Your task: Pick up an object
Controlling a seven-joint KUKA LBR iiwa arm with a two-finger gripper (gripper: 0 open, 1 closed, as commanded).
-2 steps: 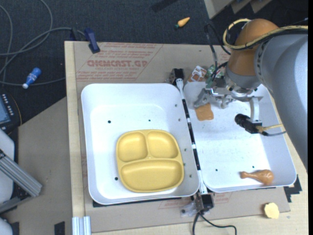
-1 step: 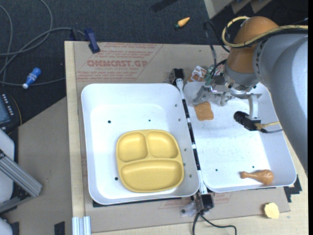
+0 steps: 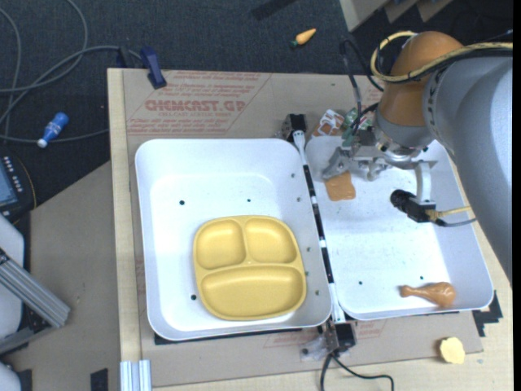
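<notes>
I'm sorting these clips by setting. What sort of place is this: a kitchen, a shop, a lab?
Most likely a robotics lab, not a kitchen. Two white bins sit on a board over dark carpet with loose cables, and the food is toy-like: a yellow divided plate and a drumstick.

right bin (image 3: 383, 251) mid-floor open; brown piece (image 3: 340, 187) far-left; drumstick (image 3: 429, 293) near edge; left bin (image 3: 163, 177) | divided plate (image 3: 248, 265)
</notes>
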